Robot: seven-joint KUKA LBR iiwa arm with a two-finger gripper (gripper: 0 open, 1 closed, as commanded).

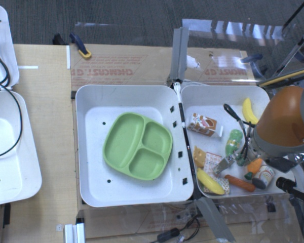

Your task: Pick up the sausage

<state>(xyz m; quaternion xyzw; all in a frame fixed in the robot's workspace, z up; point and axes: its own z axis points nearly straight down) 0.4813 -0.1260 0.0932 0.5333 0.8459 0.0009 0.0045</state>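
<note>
Step in hand: the arm [283, 118] is reaching down into the right bin [213, 92], its gripper [227, 162] hanging low over the clutter, approaching a grasp, as I judge it.
Fingers: released, spreading slightly apart, holding nothing between them.
Sausage [239, 183]: lying flat near the front wall of the right bin, just beside the fingertips, reddish-orange, smooth, slim and cylindrical.
Next move: the fingers are needing to shift toward the sausage, straddle its narrow width and close; its rounded, slick-looking skin may be prone to rolling.
Neighbours: a glossy yellow banana [211, 182] crowding the front corner, a green bottle [233, 141], a small carton [203, 124].
Left bin [86, 151]: holding a matte green divided plate [138, 146] with three compartments.
</note>
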